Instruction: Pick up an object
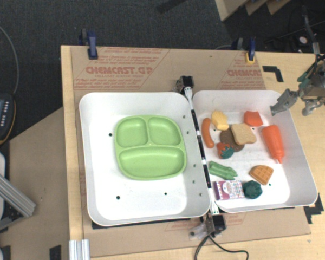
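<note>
Nearest to us, along the front of the right bin (298, 191), lie a purple-and-white packet (227, 189) and a dark green round piece (253, 189), touching each other, with a waffle-like orange wedge (261, 173) just behind them and a green pea pod (222, 170) to their left. We read this bin as the supply: all the loose toy food is heaped here, so any of it could serve as the object to pick up. Further back we see a carrot (274, 141) lying lengthwise by the right wall, a slice of bread (242, 134) leaning over a brown piece, a sausage (207, 132) along the dividing wall, a yellow piece (220, 119) and an orange-red block (253, 118). The left bin (97, 161) holds just a green divided plate (150, 147) at its centre, which we take as a likely destination, since its three compartments hold nothing. Our gripper (284, 101) hangs at the right bin's far right corner, above the rim and apart from every item; its fingers are too blurred for us to tell whether they are spread or pressed together, and nothing sits between them. We judge the pick not yet begun; the carrot and the orange-red block lie closest to it.
</note>
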You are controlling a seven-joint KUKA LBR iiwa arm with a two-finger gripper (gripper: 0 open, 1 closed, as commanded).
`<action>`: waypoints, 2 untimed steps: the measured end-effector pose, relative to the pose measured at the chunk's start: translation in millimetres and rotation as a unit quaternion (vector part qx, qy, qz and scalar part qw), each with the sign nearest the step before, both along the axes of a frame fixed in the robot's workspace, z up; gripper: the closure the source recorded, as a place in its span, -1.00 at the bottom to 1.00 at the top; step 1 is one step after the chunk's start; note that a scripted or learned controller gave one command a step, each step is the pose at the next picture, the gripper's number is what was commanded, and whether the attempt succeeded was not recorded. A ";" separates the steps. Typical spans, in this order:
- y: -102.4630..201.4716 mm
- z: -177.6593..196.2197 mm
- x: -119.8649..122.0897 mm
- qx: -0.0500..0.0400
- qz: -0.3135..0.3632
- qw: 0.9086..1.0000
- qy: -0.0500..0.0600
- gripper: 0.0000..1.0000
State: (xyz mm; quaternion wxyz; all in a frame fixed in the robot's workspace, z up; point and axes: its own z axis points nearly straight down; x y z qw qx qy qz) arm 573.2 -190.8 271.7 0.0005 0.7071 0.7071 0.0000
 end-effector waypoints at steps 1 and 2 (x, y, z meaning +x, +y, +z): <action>32.2 -185.4 37.0 0.002 0.002 1.000 0.004 -1.00; 51.2 -187.2 96.1 0.000 0.002 1.000 -0.002 -1.00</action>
